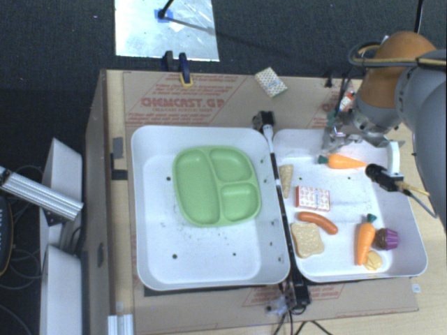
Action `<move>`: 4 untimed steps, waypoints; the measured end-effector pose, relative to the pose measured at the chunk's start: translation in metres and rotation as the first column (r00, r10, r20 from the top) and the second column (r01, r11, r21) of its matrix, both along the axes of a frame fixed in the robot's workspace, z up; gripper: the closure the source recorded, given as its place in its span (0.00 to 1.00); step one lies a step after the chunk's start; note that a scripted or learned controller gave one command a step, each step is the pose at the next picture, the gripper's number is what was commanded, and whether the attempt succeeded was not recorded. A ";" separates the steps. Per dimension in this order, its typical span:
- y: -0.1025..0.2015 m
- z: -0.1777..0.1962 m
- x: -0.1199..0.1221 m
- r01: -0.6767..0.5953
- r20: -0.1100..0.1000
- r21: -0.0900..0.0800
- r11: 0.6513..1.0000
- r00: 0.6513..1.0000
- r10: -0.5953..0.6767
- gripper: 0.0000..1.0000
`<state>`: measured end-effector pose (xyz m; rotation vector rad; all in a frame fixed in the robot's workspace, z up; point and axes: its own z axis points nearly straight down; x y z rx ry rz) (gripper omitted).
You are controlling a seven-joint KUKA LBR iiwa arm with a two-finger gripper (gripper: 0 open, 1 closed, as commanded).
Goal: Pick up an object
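Claw (336, 132) at right bin's (412, 239) far edge, grip state unclear; orange carrot (346, 162) lying just below it.

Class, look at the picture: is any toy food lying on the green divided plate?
No. The green plate sits bare in the left bin.

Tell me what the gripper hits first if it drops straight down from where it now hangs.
Probably the white floor of the right bin at its far edge, just behind the nearer carrot. The gripper hangs over that corner; depth is hard to judge here.
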<state>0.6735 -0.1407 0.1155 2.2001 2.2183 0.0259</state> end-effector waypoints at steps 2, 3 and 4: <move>-0.032 -0.031 -0.005 0.007 -0.022 -0.001 1.000 1.000 -0.007 0.00; -0.054 -0.030 -0.004 0.006 -0.020 -0.002 1.000 1.000 -0.006 0.00; -0.056 -0.030 -0.004 0.006 -0.020 -0.002 1.000 1.000 -0.006 0.00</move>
